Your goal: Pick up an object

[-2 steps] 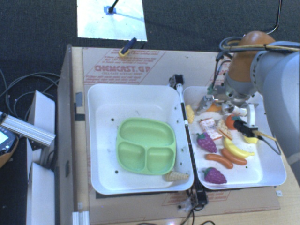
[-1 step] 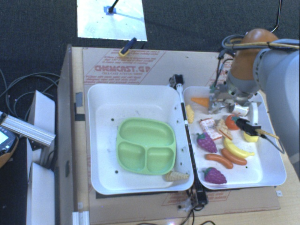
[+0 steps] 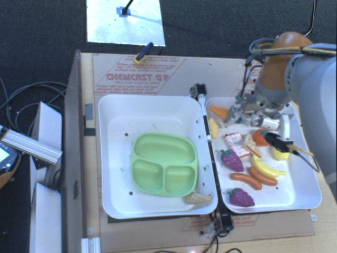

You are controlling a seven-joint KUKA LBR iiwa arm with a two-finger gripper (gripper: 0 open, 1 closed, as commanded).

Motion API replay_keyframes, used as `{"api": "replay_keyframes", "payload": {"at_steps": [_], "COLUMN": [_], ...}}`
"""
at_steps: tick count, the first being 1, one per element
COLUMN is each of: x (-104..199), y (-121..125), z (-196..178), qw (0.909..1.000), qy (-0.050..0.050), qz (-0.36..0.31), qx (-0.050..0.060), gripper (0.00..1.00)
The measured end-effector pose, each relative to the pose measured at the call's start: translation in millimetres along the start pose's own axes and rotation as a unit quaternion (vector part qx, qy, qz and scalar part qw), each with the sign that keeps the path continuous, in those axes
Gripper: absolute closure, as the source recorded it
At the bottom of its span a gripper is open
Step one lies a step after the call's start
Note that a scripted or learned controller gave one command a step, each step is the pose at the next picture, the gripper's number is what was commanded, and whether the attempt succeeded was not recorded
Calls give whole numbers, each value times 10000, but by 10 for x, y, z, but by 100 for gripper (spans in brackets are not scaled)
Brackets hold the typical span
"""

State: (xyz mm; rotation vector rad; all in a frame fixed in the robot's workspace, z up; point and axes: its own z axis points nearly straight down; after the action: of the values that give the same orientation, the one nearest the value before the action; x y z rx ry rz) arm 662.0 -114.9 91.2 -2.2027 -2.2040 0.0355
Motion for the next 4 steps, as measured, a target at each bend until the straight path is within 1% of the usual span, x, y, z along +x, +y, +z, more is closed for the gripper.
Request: {"api": "replay_keyframes", "payload": {"at_steps": [1,2,3,4], "x": [-28,-418,-536,-538], "y": [50,-231,-551,-534], "z": [-817,-571,89,-35], "qw": [9998,9998,9998,9998], "qy": [-15,-18,-11,-18], "qz": [-6,-3,0,-6], "qx": [-198,-178,-174,-205], "gripper": [0,0,0,100]}}
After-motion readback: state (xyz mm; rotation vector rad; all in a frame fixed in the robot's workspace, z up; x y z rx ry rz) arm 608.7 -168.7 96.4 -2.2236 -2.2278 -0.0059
